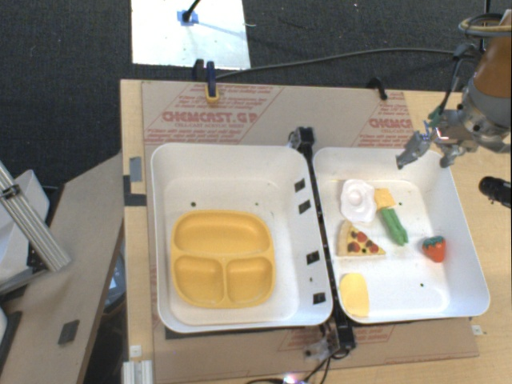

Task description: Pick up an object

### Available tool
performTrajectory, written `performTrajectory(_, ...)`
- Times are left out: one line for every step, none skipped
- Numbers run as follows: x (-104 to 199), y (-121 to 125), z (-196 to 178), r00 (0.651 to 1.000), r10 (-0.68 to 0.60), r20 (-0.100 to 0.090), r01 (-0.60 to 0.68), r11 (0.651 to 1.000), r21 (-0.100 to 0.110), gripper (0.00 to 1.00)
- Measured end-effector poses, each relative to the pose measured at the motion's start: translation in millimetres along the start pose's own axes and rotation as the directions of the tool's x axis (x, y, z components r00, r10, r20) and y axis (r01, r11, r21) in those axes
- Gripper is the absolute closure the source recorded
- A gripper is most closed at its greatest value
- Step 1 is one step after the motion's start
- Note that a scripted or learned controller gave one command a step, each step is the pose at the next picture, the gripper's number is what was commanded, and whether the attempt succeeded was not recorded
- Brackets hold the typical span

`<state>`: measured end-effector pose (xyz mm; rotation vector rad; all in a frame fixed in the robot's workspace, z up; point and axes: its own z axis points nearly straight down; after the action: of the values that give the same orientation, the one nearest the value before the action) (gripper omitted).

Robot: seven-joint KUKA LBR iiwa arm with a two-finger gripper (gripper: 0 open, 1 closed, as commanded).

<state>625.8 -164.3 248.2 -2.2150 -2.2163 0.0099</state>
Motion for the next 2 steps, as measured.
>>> performTrajectory(0.5,2.1,-8.1,1.000,-0.003,0.002,0.003,1.000,-0.012,0.00)
performTrajectory(0.4,1.5,54.7,1.000,-0.001,0.001,0.001,1.000,-0.008,0.00)
